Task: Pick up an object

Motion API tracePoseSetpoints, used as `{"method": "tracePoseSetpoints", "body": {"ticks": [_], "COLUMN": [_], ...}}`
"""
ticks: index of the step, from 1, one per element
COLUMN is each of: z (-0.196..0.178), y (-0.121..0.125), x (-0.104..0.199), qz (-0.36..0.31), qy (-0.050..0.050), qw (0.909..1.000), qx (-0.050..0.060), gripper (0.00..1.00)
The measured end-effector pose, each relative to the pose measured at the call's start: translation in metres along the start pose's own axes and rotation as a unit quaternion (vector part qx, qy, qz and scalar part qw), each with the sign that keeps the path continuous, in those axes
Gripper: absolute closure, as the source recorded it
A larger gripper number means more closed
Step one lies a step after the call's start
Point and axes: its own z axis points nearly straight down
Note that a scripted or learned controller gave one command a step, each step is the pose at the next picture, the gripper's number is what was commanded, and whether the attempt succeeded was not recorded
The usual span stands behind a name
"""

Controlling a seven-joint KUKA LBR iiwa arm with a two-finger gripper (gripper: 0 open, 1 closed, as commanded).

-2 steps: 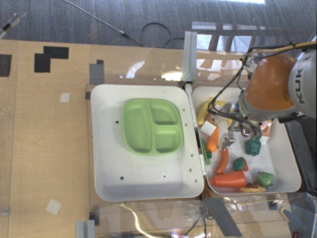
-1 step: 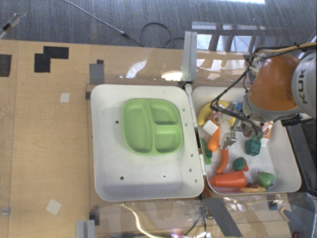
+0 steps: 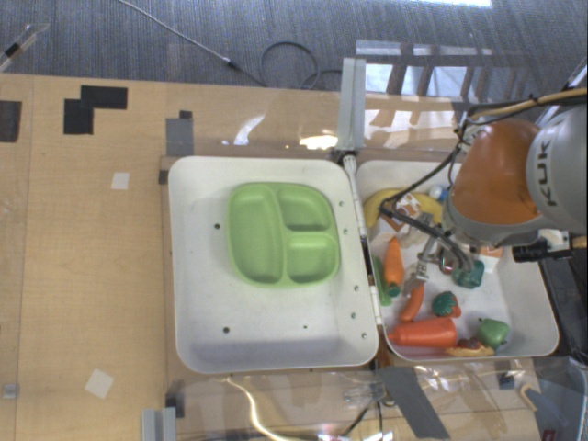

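My gripper [image 3: 435,266] hangs low over the right bin [image 3: 542,310], below the arm's orange band [image 3: 496,177]. Its fingers stand apart with nothing between them. Just to its left lies an orange carrot [image 3: 393,263]. A smaller carrot [image 3: 412,303] lies right under the fingertips. A round green toy [image 3: 446,302] sits below the gripper, and a large red-orange toy [image 3: 427,333] lies along the bin's front. Beside that is a green pepper [image 3: 493,331]. A yellow banana [image 3: 393,200] lies at the back, partly hidden by the wrist.
The left bin [image 3: 211,329] holds a green divided plate [image 3: 281,232]. A rim [image 3: 363,246] separates the two bins. Cables run from the arm across the right bin's back. A metal frame [image 3: 354,108] stands behind the bins.
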Motion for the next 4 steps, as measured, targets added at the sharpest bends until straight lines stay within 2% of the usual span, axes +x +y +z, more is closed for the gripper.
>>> {"method": "tracePoseSetpoints", "body": {"ticks": [1,2,3,4], "z": [-0.001,-0.001,-0.013,-0.191], "y": [-0.002,-0.016,-0.014,-0.049], "x": [0.025,0.033,0.031,-0.048], "qz": [0.067,0.173,0.169,0.23], "qy": [-0.001,0.001,-0.002,-0.001], "qw": [0.9977,0.9849,0.9857,0.9731], "qx": [-0.001,-0.002,-0.003,0.001], "gripper": [0.0,0.0,1.0,1.0]}}
